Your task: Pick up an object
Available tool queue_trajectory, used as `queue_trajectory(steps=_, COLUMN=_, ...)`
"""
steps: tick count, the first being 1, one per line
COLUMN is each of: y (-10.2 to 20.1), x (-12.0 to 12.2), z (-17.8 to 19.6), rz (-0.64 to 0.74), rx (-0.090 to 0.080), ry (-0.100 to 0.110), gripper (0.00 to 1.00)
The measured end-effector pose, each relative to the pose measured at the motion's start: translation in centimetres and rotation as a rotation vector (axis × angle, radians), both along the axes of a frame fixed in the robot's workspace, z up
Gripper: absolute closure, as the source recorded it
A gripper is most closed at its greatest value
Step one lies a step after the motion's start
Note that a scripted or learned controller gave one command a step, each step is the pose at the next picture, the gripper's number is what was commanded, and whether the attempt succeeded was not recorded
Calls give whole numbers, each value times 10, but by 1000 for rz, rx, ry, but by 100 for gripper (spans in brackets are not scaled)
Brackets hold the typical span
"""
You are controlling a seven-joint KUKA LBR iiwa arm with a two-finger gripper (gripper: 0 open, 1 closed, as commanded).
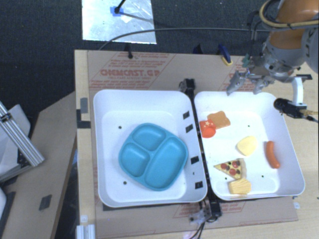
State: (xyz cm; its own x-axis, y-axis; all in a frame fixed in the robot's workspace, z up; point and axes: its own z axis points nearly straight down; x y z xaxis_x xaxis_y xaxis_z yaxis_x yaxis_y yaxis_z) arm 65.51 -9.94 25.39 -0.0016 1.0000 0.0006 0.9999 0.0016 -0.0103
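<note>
Above the far rim of the right bin (286, 133) hangs the gripper (247, 85), fingers spread wide, nothing between them. Below it, nearest: brown toast (219, 119), with a red tomato (208, 129) touching the toast's left edge. Farther off: pale yellow piece (246, 145), sausage (271, 154), pizza slice (232, 168), yellow chip (239, 186). Well to its left, a blue divided plate (153, 155) in the left bin (107, 133).

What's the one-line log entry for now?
hand: open, above right bin far rim | holding: nothing | toy food: in right bin | blue tray: left bin
</note>
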Motion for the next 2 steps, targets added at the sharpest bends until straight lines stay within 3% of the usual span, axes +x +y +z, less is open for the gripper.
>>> queue_trajectory(steps=1, y=0, x=2, z=8, rz=2, rx=-1, ry=-12, gripper=0)
queue_trajectory(steps=2, y=9, x=0, z=-50, rz=4, rx=-1, ry=-8, gripper=0)
